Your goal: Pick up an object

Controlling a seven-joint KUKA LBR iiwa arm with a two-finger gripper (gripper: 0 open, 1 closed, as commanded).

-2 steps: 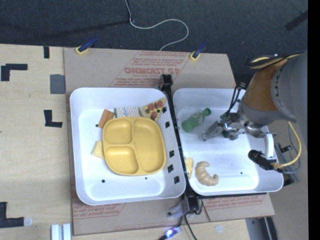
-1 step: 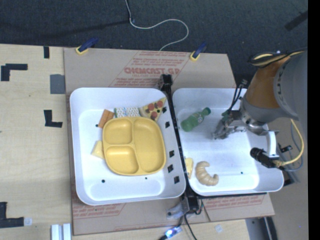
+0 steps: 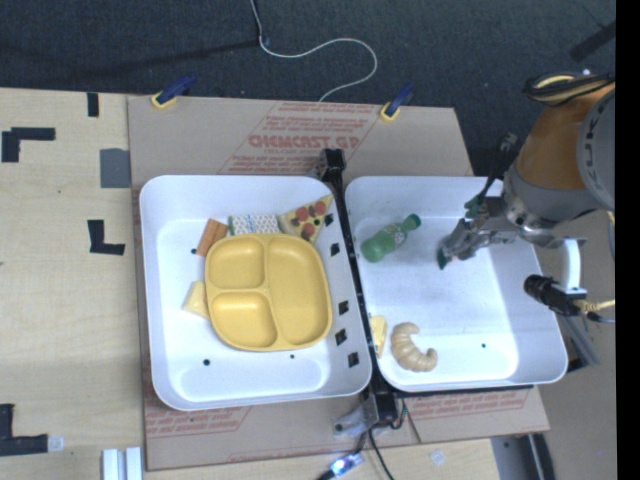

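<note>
You have the gripper in the right bin; its grip state can't be told. Green bottle lies just left of it, croissant nearer the front wall.

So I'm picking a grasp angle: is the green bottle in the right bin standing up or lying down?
Lying down. The green bottle rests on its side on the right bin floor, its white cap pointing toward the gripper.
</note>
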